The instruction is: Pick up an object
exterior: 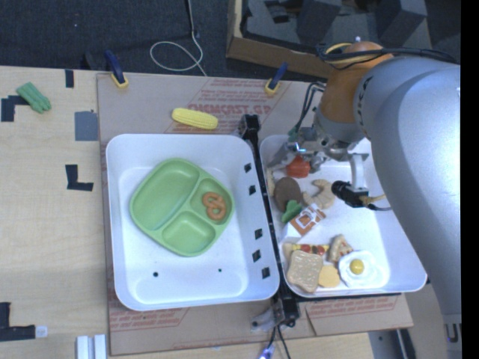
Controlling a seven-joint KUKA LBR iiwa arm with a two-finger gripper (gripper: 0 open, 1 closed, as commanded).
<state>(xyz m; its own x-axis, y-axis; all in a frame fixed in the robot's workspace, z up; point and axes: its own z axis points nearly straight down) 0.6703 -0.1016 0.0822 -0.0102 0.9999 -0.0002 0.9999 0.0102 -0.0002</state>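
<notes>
1. Two white bins sit side by side: the left bin (120,223) and the right bin (400,264).
2. The left bin holds one green divided plate (168,200) with one pretzel (215,206) in its right compartment; bare white floor runs all round the plate, widest along the near edge.
3. The right bin is crowded with about nine small food items, among them one red piece (298,167), one brown lump (286,191), one bread slice (304,270) and one fried egg (358,266).
4. The gripper (303,149) hangs over the right bin's far left corner, just above the red piece; whether it is parted or closed I cannot tell.
5. Outside the bins lie one corn cob (194,118) and one green piece (34,96).
</notes>
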